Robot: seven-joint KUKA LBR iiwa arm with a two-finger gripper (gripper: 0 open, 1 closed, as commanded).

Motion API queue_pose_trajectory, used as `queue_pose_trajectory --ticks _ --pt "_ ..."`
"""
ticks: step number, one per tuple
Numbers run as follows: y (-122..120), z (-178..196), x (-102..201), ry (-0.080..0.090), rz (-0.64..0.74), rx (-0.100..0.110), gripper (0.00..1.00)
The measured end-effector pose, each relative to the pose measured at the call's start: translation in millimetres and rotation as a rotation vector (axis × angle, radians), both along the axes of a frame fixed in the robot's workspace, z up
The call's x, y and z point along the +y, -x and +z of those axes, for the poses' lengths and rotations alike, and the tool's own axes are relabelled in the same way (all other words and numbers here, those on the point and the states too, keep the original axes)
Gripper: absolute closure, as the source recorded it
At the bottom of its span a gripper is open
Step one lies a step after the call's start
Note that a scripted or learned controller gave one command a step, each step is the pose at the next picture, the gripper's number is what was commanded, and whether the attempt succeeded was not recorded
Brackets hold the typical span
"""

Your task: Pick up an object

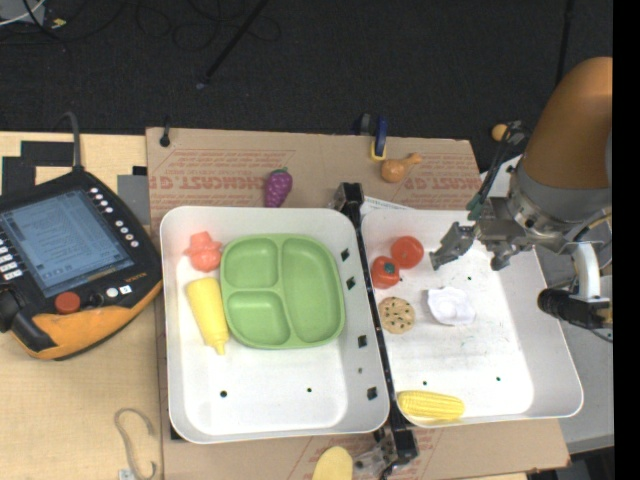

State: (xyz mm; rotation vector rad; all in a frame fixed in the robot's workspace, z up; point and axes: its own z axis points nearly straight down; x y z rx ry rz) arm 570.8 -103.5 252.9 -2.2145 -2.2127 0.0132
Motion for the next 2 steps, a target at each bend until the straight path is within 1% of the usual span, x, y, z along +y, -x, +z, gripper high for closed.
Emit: queue_pose_trajectory --ticks 1,2 --pt "-2 7 0 0.002 0.002 -0.013 0.0" --pt "3 -38 1 0.001 0.002 -0.007 0.0"
